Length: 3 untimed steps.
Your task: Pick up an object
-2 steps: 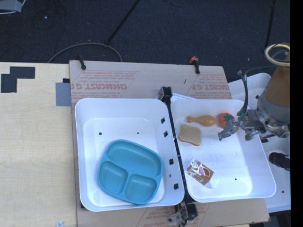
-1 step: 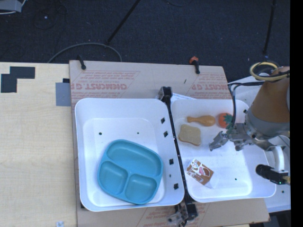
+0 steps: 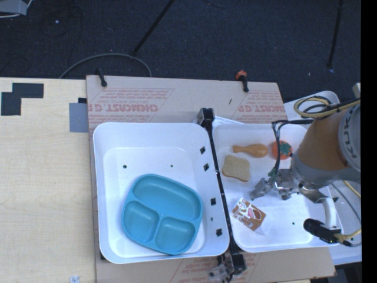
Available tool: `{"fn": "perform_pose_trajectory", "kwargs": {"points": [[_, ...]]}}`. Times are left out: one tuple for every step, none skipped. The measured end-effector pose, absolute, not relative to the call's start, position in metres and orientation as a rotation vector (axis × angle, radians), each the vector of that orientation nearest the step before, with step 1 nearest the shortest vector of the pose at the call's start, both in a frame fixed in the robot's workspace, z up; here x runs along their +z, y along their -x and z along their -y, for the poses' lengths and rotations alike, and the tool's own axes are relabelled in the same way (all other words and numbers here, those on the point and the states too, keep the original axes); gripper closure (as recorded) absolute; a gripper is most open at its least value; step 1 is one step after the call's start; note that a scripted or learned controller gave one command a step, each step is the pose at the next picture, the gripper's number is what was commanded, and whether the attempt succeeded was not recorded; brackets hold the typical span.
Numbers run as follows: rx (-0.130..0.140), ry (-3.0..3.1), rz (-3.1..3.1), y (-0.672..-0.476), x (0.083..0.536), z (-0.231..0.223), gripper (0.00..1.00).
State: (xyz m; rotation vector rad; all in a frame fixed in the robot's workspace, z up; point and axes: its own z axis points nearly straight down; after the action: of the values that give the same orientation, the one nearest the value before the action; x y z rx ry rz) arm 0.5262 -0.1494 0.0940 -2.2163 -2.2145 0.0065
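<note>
Camera view. Two white bins are seen side by side on a cardboard sheet [image 3: 177, 99] laid over the table [image 3: 41, 175].

The left bin [image 3: 112, 140] sits at centre frame. A blue tray [image 3: 162, 213] with three compartments lies flat in its lower half, slightly turned, its lower edge close to the bin's near wall.

The right bin [image 3: 283, 240] sits at centre right. Four things are noted in it. A tan slice of bread [image 3: 236, 168] lies flat near the divider, in the bin's upper left part. A tan drumstick [image 3: 250, 150] lies just above the bread, its thick end toward the right. An orange item [image 3: 281, 150] with a green patch is just right of the drumstick, partly behind cables. A small packet [image 3: 248, 214], white with brown and red print, lies flat at lower centre of the bin, well apart from the bread.

The arm [image 3: 327, 143] enters from the right edge of the frame, over the right bin. The gripper [image 3: 263, 188] is placed between the bread and the packet, low over the bin floor. Its fingers are seen spread apart, with nothing between them. No object is touched by the fingers, as far as can be told.

A black clamp [image 3: 205, 117] is seen at the top of the divider between the bins.
</note>
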Motion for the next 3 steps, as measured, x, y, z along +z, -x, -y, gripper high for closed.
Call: {"fn": "perform_pose_trajectory", "kwargs": {"points": [[0.003, 2.226, 2.21, -0.527, 0.108, 0.151, 1.0], [-0.002, 2.221, 2.224, -0.537, 0.156, 0.148, 1.0], [-0.003, 2.222, 2.224, -0.538, 0.209, 0.149, 1.0]]}}
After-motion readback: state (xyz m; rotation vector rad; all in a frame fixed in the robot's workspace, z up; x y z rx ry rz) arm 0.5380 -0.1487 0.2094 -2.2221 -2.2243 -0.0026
